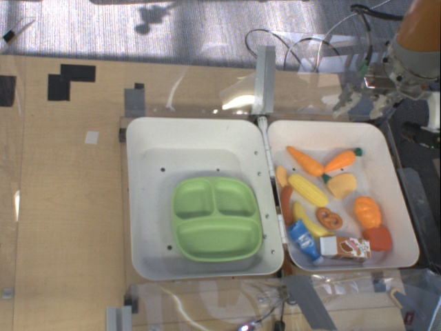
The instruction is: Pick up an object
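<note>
A wooden bench (62, 185) seen from above holds two shallow white bins side by side. The left bin (148, 143) contains a green divided plate (216, 218), lying flat near the bin's front right.

The right bin (403, 243) holds a scatter of toy food. Two carrots (305, 161) lie toward the back, their tips near each other. Below them sit a corn cob (308, 189), a yellow wedge (342, 183), a banana (307, 221) and a small pretzel (329, 218). An orange pepper (367, 212) and a red block (377, 238) rest along the right side. At the front are a blue packet (303, 239) and a small carton (348, 247).

The arm (417, 26) enters at the upper right. Its gripper (363, 101) hangs beyond the back rim of the right bin, above the bench, well apart from all the food. Its fingers appear spread, with nothing between them.

Judging by this, the pick has not begun: every item lies in the bin, and the reach, descent, grasp and lift all remain.
</note>
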